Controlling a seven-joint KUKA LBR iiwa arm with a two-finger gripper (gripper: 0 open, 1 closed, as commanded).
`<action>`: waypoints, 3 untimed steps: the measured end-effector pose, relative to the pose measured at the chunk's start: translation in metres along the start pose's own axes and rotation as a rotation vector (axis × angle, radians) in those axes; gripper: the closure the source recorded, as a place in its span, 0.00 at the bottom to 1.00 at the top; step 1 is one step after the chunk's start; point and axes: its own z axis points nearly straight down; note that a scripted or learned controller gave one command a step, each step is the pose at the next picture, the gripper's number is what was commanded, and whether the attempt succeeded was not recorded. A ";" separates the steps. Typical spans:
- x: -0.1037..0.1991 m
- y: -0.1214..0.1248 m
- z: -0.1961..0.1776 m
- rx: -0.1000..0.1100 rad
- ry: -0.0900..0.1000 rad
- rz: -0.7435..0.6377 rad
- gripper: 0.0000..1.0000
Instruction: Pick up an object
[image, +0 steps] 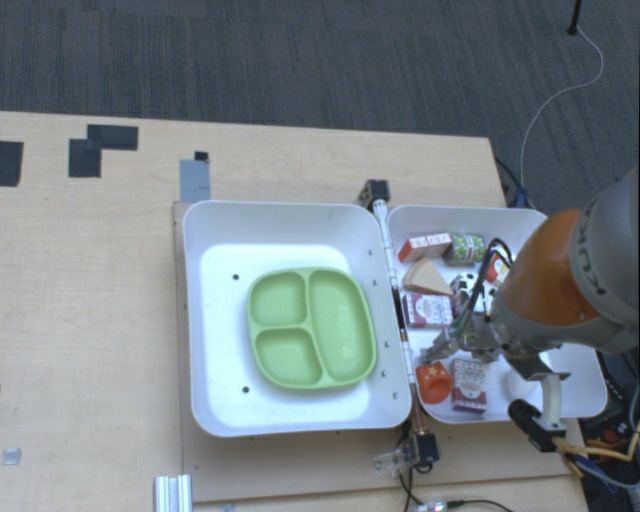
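The right bin (590, 395) holds several small items. A red-and-white box (425, 245) and a green packet (467, 247) lie at its far end. A beige wedge (428, 278) and a maroon carton (427, 311) sit below them. A red round piece (433, 382) and a red-and-white packet (468, 386) rest at the near end. My gripper (456, 345) hangs low over the middle of this bin, just above the red round piece and the packet and to the right of the maroon carton. The arm's orange band (545, 272) covers part of the bin.
The left bin (215, 330) holds a green three-compartment plate (311, 328). A black-and-metal divider (390, 290) runs between the two bins. Cables and a clamp (415, 455) lie at the bench's front edge, and bare wooden bench extends to the left.
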 end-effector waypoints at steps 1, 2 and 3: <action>0.000 0.002 -0.011 -0.007 -0.001 -0.003 1.00; 0.000 0.002 -0.011 -0.006 -0.001 -0.002 0.00; 0.001 0.004 -0.022 -0.011 0.000 -0.007 1.00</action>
